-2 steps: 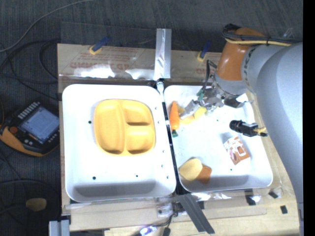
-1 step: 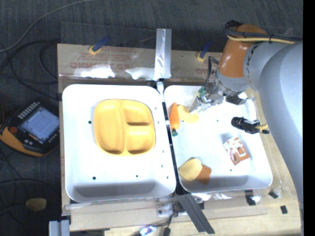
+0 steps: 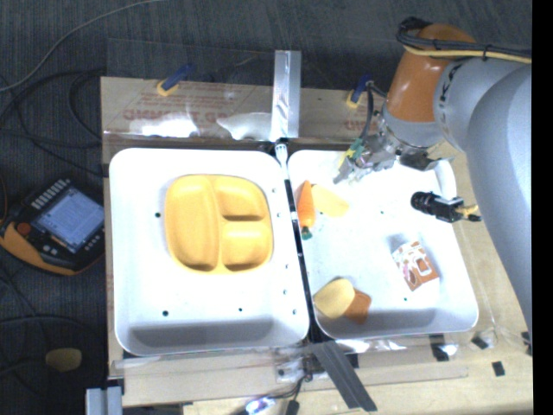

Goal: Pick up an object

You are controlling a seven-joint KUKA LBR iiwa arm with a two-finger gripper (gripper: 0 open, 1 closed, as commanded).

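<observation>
The arm's pincer (image 3: 356, 164) hovers low over the right white plastic bin (image 3: 458, 271), grip state unclear; an orange carrot (image 3: 305, 204) lies just left, likely its target.

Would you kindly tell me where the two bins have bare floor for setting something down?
The left white bin is bare along its near strip, below the yellow divided plastic tray. The right white bin has bare floor at its centre, between the orange carrot, the small red-and-white packet and the tan-and-orange block. It is crowded around the tool at the far edge.
</observation>
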